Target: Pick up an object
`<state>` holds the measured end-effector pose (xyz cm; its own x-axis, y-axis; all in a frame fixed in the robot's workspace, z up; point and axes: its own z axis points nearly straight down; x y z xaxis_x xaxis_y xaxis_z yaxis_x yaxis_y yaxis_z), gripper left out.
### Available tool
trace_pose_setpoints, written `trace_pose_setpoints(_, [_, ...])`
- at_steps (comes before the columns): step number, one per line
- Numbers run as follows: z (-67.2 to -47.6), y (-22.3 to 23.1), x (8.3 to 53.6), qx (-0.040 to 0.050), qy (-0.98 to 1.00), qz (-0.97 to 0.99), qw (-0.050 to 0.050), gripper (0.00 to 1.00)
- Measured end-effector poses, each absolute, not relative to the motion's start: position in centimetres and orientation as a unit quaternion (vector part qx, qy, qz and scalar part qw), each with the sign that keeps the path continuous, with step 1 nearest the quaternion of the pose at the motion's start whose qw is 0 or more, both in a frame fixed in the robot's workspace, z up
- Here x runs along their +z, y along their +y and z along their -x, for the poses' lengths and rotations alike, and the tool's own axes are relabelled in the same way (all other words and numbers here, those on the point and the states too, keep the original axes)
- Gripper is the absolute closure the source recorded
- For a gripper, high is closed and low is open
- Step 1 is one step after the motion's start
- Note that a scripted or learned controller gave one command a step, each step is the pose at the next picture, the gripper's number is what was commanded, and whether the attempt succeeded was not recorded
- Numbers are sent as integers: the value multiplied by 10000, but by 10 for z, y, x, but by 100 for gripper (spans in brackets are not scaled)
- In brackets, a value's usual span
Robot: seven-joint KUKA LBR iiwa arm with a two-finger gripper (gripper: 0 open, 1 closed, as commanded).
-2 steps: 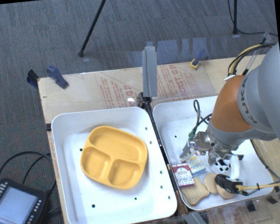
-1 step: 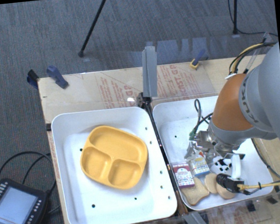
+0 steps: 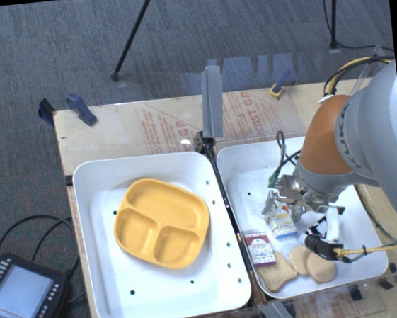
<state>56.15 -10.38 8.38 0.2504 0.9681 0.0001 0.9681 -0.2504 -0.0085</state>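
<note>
A smooth yellow plastic plate (image 3: pixel 162 222) lies in a matt white plastic bin (image 3: pixel 89 203) on a wooden bench (image 3: pixel 138 126).

A robotics lab: a plywood worktop (image 3: pixel 145 129) held by clamps (image 3: pixel 80 108) at its far edge, tripod legs (image 3: pixel 131 35) on grey carpet (image 3: pixel 14 168), and a teach pendant (image 3: pixel 19 300) cabled on the floor beside its near-left corner.
</note>
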Motion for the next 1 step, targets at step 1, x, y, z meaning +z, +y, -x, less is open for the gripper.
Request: trace_pose_setpoints(1, [-597,-87,184,24,-6457,7636,21,100])
